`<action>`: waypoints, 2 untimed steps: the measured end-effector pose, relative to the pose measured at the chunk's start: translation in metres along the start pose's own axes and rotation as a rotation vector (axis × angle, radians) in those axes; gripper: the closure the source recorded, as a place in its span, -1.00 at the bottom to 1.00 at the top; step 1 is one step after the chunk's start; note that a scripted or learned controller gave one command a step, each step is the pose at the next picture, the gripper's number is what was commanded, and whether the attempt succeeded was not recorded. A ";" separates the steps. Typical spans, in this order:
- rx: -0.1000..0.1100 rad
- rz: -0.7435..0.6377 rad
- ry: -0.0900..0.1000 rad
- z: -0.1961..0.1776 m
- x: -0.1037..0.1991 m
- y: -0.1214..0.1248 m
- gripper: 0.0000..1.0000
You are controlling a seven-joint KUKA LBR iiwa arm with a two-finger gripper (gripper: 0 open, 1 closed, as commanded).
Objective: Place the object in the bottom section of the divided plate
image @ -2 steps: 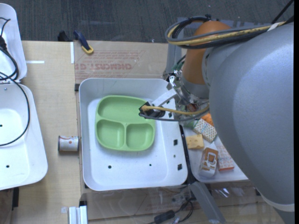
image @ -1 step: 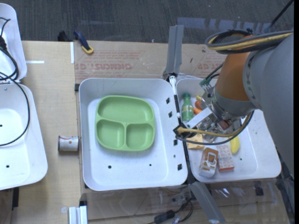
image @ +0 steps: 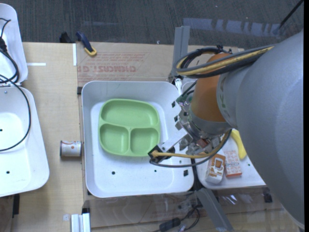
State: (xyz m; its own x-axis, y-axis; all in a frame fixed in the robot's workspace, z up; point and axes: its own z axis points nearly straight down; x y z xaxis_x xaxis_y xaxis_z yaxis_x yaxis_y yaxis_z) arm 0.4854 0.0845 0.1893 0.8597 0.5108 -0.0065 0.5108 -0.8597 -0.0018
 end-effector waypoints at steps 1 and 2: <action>-0.002 0.061 0.001 -0.126 0.032 0.103 1.00; 0.000 0.184 -0.001 -0.103 0.012 0.097 1.00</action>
State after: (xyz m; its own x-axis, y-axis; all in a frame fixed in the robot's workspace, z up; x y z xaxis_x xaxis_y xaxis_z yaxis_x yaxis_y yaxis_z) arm 0.5462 0.0079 0.2921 0.9385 0.3451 -0.0081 0.3452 -0.9385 0.0000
